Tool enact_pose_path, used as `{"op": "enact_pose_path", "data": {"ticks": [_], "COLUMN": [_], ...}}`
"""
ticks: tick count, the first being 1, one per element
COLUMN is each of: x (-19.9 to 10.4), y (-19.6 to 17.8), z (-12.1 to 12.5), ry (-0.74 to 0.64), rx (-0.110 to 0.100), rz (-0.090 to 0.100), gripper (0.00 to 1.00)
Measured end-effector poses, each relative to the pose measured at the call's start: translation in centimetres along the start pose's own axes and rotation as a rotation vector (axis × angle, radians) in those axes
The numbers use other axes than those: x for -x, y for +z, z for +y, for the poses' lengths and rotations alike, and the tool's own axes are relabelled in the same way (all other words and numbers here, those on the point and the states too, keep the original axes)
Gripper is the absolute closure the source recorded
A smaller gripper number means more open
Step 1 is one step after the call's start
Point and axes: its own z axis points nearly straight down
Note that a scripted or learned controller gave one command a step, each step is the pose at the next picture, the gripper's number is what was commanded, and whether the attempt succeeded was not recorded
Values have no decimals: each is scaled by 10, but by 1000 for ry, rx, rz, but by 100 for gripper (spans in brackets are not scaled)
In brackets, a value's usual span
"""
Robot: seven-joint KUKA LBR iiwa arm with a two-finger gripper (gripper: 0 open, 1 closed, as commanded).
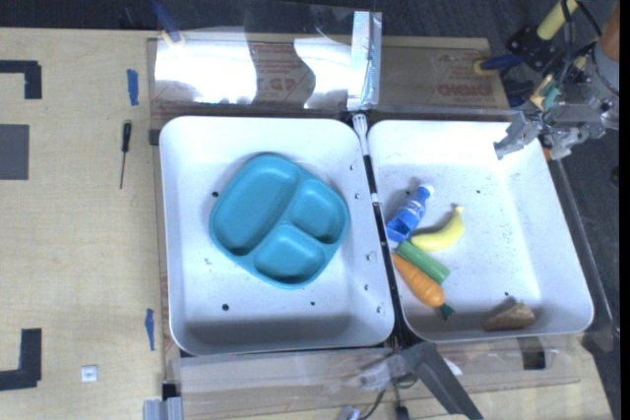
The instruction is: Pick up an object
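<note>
Two shallow white bins sit side by side on the bench. The left bin holds a blue divided plate near its centre. The right bin holds a cluster against its left wall: a blue bottle, a toy banana, a green cylinder and a toy carrot. A brown lump lies apart, near the front right corner.

The gripper hangs over the right bin's back right corner, above the rim. How far the claw is open cannot be told from this view; nothing is seen in its grasp.

Judgement: the approach has not begun. The cluster lies toward the left front of the claw, across the bare bin floor. The banana is the nearest cluster member, its long axis running roughly left-front to right-back. The items touch one another, so a clean single pick appears doubtful
</note>
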Motion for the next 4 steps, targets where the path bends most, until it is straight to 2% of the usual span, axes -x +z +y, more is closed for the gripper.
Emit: {"op": "enact_pose_path", "data": {"ticks": [1,2,3,4], "x": [-38,-38,-51,-49], "y": [136,130,184,172], "z": [-45,-41,-34,-33], "ry": [76,-317,-210,-206], "rx": [-13,-3,3,11], "rz": [3,3,1,-2], "gripper": [0,0,0,100]}}
